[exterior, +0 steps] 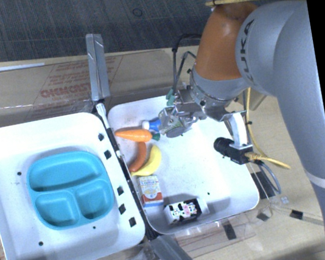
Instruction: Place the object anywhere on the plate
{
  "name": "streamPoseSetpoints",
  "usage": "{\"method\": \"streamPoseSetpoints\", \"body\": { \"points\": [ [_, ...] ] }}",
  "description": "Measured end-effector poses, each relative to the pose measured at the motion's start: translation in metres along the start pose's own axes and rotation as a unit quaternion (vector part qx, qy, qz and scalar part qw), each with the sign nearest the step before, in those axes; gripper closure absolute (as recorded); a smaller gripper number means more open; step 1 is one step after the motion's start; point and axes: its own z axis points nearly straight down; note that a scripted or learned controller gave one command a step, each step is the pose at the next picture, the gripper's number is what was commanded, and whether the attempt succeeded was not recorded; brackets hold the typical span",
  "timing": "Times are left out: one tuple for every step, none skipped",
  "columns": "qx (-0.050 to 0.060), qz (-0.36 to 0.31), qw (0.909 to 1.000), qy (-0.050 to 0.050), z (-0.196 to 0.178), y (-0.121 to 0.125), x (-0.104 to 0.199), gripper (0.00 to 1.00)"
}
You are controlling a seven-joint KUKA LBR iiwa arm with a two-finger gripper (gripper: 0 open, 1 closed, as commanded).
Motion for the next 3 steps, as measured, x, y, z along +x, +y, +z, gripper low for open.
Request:
{"method": "streamPoseSetpoints", "body": {
  "points": [
    [0.001,-0.068,0.9977,0.0,0.009,-0.026,0.085,1.0],
    [0.001,-0.089,0.996,-0.001,0.045,-0.071,0.182,1.0],
    [0.001,-0.088,0.9961,-0.001,0.045,-0.071,0.181,0.0]
  ]
}}
